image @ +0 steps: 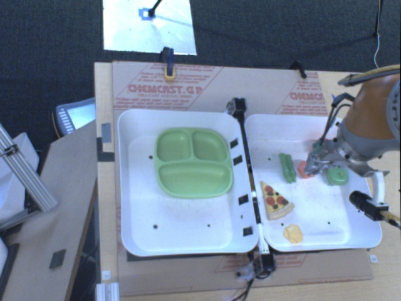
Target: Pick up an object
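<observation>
A small yellow piece [292, 233] is seen nearest the camera in the right bin [326, 238], with a pizza slice toy [276, 200] just behind it. Further back, a green stick [287, 167] lies beside a red object [304, 170] — the gripper [315, 163] is lowered over it, its state impossible to tell. A green round piece [338, 176] sits alongside. In the left bin [135, 231], a green divided plate [192, 162] rests.

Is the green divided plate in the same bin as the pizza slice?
No. The green divided plate lies in the left bin, while the pizza slice lies in the right bin.
</observation>
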Tool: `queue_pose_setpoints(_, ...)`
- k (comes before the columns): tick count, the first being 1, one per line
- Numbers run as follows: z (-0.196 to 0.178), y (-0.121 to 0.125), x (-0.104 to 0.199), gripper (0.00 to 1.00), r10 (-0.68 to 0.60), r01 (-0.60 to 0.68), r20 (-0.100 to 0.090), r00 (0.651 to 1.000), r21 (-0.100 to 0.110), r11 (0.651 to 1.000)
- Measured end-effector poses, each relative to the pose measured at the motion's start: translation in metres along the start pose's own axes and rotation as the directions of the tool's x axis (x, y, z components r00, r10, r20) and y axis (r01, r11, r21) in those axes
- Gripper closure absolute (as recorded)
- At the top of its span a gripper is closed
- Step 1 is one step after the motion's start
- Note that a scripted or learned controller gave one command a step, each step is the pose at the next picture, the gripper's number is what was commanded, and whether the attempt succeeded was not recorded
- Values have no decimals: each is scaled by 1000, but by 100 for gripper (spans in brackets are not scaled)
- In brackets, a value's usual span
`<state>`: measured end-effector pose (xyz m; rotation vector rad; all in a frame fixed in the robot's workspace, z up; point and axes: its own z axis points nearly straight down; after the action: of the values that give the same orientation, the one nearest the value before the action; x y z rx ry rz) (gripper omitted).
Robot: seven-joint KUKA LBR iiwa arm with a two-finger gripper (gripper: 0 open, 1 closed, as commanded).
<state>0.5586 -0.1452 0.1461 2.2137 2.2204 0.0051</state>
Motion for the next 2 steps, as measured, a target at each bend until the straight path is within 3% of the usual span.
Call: queue_pose_setpoints(2, -108, -2, -2, 100, -2, 2, 0, 1000, -2, 1000)
